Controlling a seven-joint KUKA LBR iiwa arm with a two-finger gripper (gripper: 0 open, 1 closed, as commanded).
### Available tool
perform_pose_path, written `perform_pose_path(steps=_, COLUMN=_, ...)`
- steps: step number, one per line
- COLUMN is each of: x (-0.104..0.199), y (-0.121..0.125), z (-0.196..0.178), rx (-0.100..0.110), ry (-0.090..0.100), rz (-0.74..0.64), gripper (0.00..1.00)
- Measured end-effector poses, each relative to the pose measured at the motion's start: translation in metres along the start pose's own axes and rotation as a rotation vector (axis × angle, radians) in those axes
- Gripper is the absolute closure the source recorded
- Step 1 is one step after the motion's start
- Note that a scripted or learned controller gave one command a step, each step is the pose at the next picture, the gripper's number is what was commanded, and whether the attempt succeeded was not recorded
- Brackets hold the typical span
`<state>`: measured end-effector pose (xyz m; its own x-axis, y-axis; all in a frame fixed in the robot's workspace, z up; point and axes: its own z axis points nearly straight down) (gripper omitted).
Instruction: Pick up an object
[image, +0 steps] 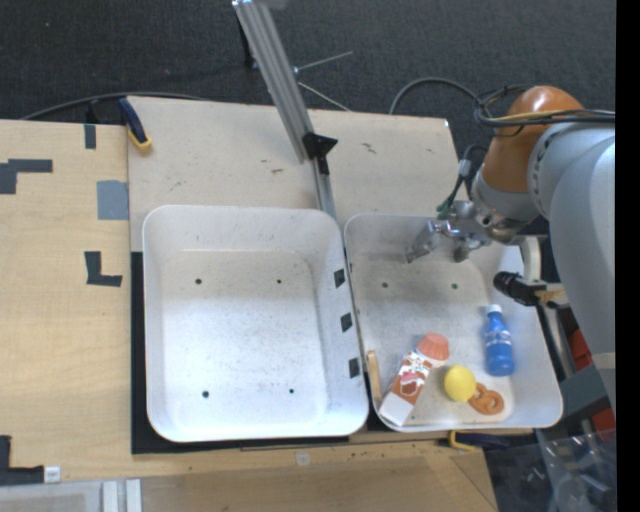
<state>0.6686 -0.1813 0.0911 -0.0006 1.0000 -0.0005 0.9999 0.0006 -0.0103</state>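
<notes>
My gripper (437, 248) hangs over the far part of the right bin (395, 300), its two fingers spread apart with nothing between them. Well below it, near the bin's front edge, lie an orange and white tube (413, 377), a yellow lemon-like ball (459, 384), a brown pretzel-shaped piece (488, 401) and a blue bottle with a white cap (497, 343). All of these rest on the bin floor, apart from the gripper.
The left bin (245, 320) sits beside the right one, sharing a raised rim. A metal pole (285, 90) slants across the bench behind the bins. The grey arm with its orange band (540, 110) fills the right side.
</notes>
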Motion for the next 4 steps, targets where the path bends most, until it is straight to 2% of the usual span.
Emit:
perform_pose_path(steps=1, x=0.001, y=0.001, z=-0.014, rx=-0.004, ry=-0.001, rz=-0.001, gripper=1.0)
perform_pose_path(steps=2, x=0.005, y=-0.006, z=-0.073, rx=-0.016, ry=-0.001, rz=-0.001, gripper=1.0)
perform_pose_path(steps=4, x=-0.002, y=0.001, z=-0.159, rx=-0.014, ry=0.0, rz=-0.001, gripper=1.0)
